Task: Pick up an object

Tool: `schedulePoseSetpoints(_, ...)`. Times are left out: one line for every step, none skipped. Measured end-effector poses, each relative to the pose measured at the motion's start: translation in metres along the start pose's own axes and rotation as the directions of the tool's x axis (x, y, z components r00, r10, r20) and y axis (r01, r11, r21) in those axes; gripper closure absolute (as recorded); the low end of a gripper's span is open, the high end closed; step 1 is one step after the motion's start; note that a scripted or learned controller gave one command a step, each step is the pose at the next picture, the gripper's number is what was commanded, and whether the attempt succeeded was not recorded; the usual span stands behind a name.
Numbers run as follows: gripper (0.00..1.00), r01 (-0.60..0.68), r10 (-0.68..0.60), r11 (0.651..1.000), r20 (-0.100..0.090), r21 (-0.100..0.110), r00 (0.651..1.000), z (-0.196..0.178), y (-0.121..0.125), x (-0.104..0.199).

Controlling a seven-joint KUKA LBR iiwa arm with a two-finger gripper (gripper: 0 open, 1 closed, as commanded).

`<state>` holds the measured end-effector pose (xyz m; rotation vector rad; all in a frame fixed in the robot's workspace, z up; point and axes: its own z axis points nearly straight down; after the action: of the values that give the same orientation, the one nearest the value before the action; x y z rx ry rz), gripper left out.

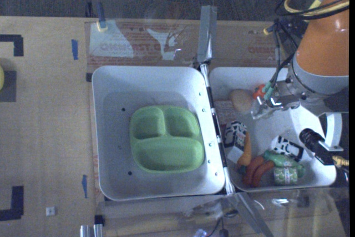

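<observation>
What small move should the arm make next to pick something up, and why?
Probably a short descent toward the rounded tan potato-like object. The gripper sits in the right white bin, just right of that object, with nothing visibly between its fingers. The object lies at the bin's far side, apart from the cluster of red, orange and green toys near the front edge, so it looks the easiest target.

Tray (165,139) in left bin (108,91); right bin (222,79) holds perhaps several objects.
</observation>
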<state>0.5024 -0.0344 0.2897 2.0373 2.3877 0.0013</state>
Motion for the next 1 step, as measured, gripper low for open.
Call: schedulePoseSetpoints(1.00,-0.124,0.124,0.992,0.000,0.001,0.992,-0.1278,0.0422,-0.0254)
